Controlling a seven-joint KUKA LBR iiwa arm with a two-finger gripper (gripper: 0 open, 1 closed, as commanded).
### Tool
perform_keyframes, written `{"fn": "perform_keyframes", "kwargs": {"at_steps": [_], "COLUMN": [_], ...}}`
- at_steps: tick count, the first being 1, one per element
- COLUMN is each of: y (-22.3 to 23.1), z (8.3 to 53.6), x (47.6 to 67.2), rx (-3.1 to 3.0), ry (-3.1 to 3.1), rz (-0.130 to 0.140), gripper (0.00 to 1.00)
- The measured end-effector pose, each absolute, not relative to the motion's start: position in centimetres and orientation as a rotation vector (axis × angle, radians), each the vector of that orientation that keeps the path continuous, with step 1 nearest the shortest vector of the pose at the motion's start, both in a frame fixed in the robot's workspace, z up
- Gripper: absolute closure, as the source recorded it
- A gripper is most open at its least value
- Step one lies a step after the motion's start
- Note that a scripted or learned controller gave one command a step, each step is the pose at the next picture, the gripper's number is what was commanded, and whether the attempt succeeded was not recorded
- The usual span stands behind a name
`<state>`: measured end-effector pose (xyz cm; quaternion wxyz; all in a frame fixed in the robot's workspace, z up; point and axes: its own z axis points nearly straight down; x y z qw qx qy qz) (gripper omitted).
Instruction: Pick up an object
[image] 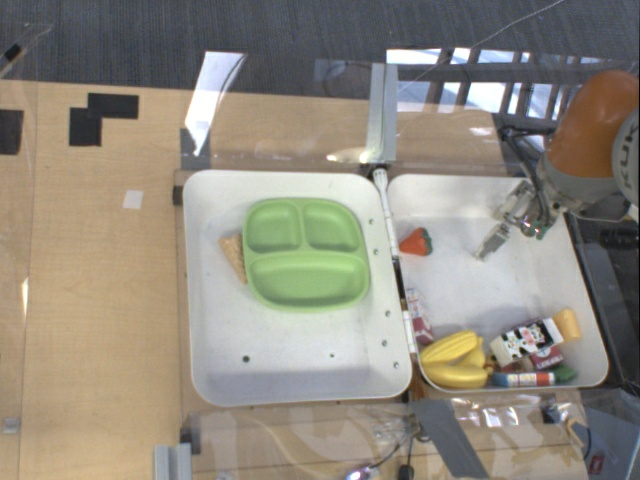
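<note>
My gripper (501, 227) hangs over the upper right part of the right bin (450, 288), fingers open, with nothing between them. A red strawberry toy (415, 241) lies to its left, near the divider and apart from it. Along the bin's front edge lie a yellow banana bunch (455, 359), a black and white carton (527, 343), an orange block (567, 323) and a red and blue pen-like item (530, 378). A small red and white item (421, 324) sits by the divider.
The left bin (290, 358) holds a green divided plate (303, 253) with a tan waffle-like piece (233, 256) at its left edge. A metal rail (383, 118) stands behind the bins. The arm's orange band (590, 118) rises at the right.
</note>
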<state>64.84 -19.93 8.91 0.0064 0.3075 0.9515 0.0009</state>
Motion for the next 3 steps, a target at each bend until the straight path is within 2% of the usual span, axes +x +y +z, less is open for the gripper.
{"fn": "perform_keyframes", "kwargs": {"at_steps": [1, 2, 3], "y": [-15.6, -20.2, -20.4], "z": [9.0, 14.5, 12.9], "x": [65.6, 66.1, 66.1], "rx": [0.770, 0.763, 0.524], "ry": [3.038, 3.037, 3.089], "rz": [-0.004, 0.001, 0.001], "gripper": [0.00, 0.00, 0.00]}}
